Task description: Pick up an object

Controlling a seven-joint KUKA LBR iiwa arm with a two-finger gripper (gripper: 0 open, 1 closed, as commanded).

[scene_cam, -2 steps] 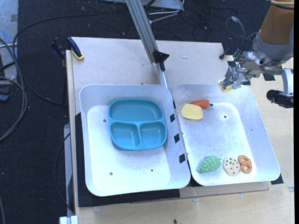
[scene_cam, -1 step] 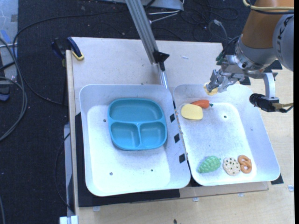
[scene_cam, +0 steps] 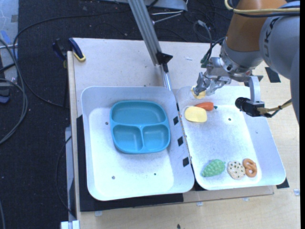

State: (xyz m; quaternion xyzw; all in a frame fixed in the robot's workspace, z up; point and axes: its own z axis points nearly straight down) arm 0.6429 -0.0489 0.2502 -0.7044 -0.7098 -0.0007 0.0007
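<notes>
Bench: a pale wooden bench [scene_cam: 124, 61] on a dark floor strewn with black cables; a slanted metal pole [scene_cam: 145, 25] crosses it from the top of the view.

Landmark: the right bin [scene_cam: 259, 142], a shallow white bin; every place below is told from it.

Left bin: a second white bin [scene_cam: 95, 175] touches the right bin's left edge and holds a blue divided plate [scene_cam: 140, 126] with three compartments.

Arm: the grey arm with its orange band [scene_cam: 255, 18] hangs over the right bin's far edge.

Gripper: the gripper [scene_cam: 205, 87] points down at the right bin's far left corner. A small yellow piece [scene_cam: 196, 92] shows at its tips, but the view is too blurred there to tell how far apart the fingers stand or whether they have hold of it.

Orange item: a small orange-red object [scene_cam: 205, 106] lies in the right bin's far left part, just below the gripper's tips.

Yellow item: a rounded yellow object [scene_cam: 195, 114] lies touching or nearly touching the orange-red one, on its near side, close to the right bin's left wall.

Near row: along the right bin's near edge lie a green bumpy object [scene_cam: 213, 168], a speckled round cookie [scene_cam: 235, 170] and a brown pretzel [scene_cam: 249, 167], side by side and well apart from the gripper.
</notes>
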